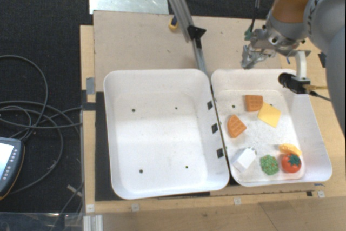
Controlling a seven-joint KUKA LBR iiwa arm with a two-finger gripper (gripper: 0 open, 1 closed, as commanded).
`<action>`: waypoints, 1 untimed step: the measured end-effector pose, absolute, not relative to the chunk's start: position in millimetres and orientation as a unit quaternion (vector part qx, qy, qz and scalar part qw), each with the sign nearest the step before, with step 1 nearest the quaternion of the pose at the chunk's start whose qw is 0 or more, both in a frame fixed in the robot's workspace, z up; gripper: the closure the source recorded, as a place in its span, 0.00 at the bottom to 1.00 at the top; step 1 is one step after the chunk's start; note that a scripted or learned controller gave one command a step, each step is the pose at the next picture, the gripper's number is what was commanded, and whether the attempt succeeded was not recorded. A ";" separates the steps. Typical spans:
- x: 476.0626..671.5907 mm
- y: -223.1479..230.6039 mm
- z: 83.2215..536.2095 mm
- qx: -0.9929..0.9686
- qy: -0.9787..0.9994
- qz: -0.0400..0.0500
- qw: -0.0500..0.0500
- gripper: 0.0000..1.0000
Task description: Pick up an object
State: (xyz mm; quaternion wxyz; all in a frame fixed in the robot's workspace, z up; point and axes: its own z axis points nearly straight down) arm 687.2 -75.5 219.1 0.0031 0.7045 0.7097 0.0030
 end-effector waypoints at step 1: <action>688.2 -75.4 223.0 0.705 0.709 0.001 0.001 1.00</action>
